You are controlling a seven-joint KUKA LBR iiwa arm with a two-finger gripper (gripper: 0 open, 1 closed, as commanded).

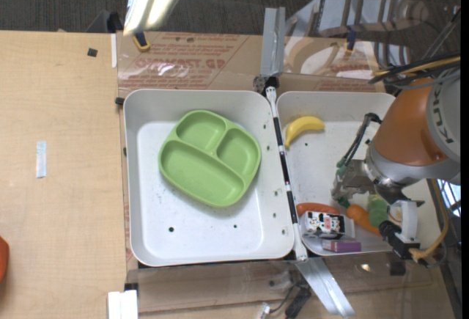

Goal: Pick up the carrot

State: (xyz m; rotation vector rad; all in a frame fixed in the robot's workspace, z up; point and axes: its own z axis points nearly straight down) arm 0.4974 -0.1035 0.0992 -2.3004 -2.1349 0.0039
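Observation:
The carrot [360, 216] is orange with a green leafy top [377, 210] and lies in the right bin [330, 156] near its front right corner. My gripper [345, 191] hangs low over the bin floor, just up and left of the carrot's orange end. It is close to the carrot, but I cannot tell whether they touch. The arm's grey wrist and orange band [410, 136] hide part of the bin's right side.
A yellow banana [302, 127] lies at the right bin's back left. A small black-and-white box [324, 223], a red-orange piece [315, 207] and a purple item [341, 245] crowd the front edge beside the carrot. The left bin [146, 222] holds a green divided plate [210, 158].

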